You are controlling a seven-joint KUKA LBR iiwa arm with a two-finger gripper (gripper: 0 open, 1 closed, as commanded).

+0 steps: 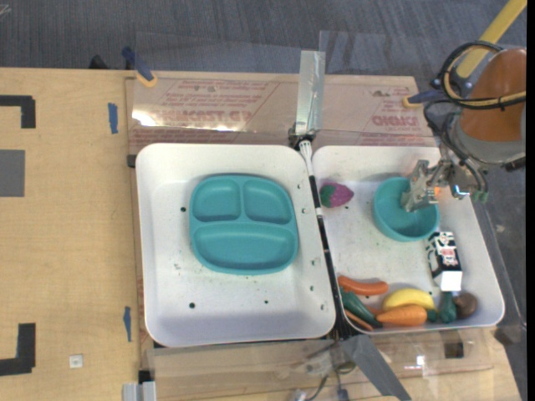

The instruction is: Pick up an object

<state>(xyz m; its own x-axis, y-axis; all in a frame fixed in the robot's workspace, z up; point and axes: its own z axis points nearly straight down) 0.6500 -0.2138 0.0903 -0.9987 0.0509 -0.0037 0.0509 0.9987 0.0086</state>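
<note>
Pincer (415, 195) over teal bowl (405, 211) in right bin (485, 249), finger state cannot be told, divided teal plate (243, 224) in left bin (159, 249)

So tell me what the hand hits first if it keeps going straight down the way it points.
Most likely the teal bowl: the hand points down over it in the right bin. Depth is unclear from this slanted view.

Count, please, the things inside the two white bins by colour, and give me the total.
Teal: 2, the divided plate and the bowl
Orange: 2, both carrot-shaped toys
Yellow: 1, a banana
Purple with green: 1, a small toy
Black and white: 1, a cow-like toy
Total: 7, with some small dark pieces unclear.
</note>
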